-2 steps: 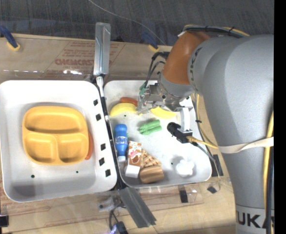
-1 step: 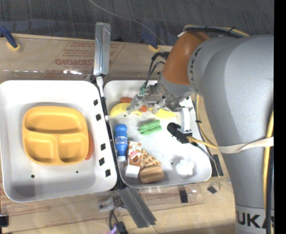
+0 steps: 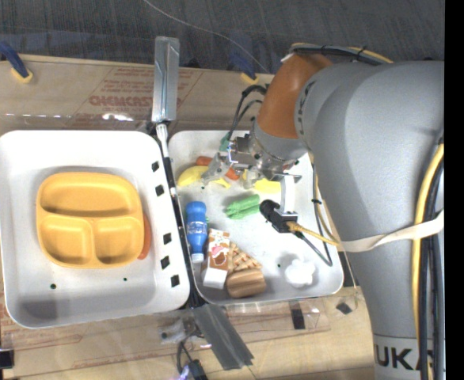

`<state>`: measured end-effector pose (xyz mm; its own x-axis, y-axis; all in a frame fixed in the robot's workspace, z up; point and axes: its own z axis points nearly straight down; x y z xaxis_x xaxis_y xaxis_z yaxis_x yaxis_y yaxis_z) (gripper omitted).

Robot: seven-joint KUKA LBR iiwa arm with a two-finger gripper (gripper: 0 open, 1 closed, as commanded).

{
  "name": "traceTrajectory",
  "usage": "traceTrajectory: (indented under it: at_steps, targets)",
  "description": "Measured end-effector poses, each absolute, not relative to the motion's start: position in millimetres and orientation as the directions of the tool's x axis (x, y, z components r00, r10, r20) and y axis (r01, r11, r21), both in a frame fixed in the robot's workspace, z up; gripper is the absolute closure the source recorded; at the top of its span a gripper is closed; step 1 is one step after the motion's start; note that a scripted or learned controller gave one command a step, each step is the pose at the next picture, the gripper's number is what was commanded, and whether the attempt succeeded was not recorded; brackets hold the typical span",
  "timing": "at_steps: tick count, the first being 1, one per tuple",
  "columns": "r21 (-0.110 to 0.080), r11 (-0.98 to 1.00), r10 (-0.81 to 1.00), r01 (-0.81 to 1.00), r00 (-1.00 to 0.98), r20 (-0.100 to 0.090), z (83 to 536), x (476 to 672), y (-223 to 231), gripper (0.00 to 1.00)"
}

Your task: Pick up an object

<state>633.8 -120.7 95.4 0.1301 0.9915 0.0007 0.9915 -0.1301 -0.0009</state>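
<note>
My gripper (image 3: pixel 230 163) is low over the far part of the right bin (image 3: pixel 327 279), above a yellow banana-like piece (image 3: pixel 189 175) and a small orange item (image 3: pixel 206 161). Just in front of it lies a green object (image 3: pixel 242 207). A blue bottle (image 3: pixel 195 228) lies along the bin's left wall. At the near side sit a brown bread-like piece (image 3: pixel 245 278), a small printed carton (image 3: pixel 217 261) and a white lump (image 3: pixel 299 273). The wrist hides what is directly under the gripper.
The left bin (image 3: pixel 18 291) holds a yellow divided tray (image 3: pixel 89 216). A black part with a cable (image 3: pixel 277 215) hangs from the arm over the right bin's middle. The grey arm covers the right side. A metal bar (image 3: pixel 165 77) stands behind the divider.
</note>
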Motion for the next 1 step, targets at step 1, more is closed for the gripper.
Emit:
traceTrajectory:
  at_steps: [1]
  targets:
    - [0.003,-0.323,0.946,0.946,0.323,0.001,189.9,645.8,-107.1,0.00]
